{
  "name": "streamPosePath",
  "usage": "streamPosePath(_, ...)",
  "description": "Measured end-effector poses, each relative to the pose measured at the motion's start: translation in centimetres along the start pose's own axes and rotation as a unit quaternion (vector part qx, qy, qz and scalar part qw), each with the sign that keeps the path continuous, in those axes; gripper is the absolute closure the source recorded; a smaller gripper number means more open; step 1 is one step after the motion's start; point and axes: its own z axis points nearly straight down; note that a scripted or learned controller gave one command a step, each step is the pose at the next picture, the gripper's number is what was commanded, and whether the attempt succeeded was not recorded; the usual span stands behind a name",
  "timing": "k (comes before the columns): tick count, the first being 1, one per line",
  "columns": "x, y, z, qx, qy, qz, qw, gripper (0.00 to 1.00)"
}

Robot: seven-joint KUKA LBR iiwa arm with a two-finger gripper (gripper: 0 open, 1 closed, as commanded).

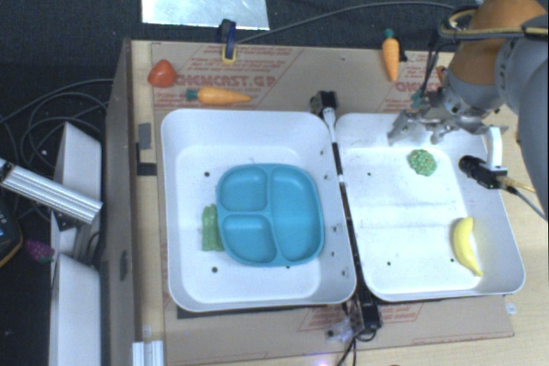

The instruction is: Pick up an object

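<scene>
Nothing is picked up yet: the gripper (418, 130) hangs over the far edge of the right bin (403, 270), at about twelve o'clock from the green ball (421, 161) and just beside it, with no object between its fingers. Whether those fingers are spread or pressed together cannot be told from this slanted view. The whole grasp is left to do: descend, close, lift.

The right bin holds the green ball toward its far side and a banana (465, 245) at about four o'clock, against the near right wall. The ball looks the likeliest target, being nearest the gripper.

The left bin (189, 184) holds a blue tray (268, 213) with divided compartments, none with anything in it, and a green piece (209, 228) touching the tray at nine o'clock.

Outside the bins, on the bench, lie a carrot (223, 96), a second carrot (391, 57) and a tomato (162, 74)
</scene>
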Motion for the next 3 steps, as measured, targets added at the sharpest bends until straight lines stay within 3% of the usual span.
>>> streamPosePath(1,-1.3,-2.8,-0.4,0.002,-0.001,0.002,1.0000,0.00)
streamPosePath(2,-4.6,-1.5,4.0,0.002,-0.001,0.003,1.0000,0.00)
streamPosePath(3,-4.7,-1.4,2.8,-0.001,-0.001,0.001,1.0000,1.00)
